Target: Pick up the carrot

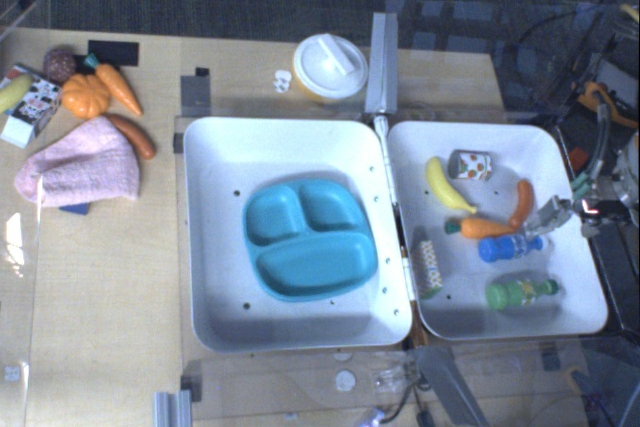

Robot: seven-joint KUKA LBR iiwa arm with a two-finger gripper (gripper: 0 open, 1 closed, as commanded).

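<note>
A green bottle [521, 292] is lying at the right bin's [432, 147] front.
The gripper [551, 212] is hovering, fingers apart, just right of the carrot [482, 228].

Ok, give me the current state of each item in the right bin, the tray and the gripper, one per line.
Orange toy carrot: lying flat in the right white bin, not gripped.
Yellow banana: lying flat.
Small printed can: on its side.
Orange-red sausage: lying flat.
Blue plastic bottle: on its side.
Green plastic bottle: on its side.
Blue divided tray: flat in the left white bin.
Gripper: low, right of the carrot.
</note>
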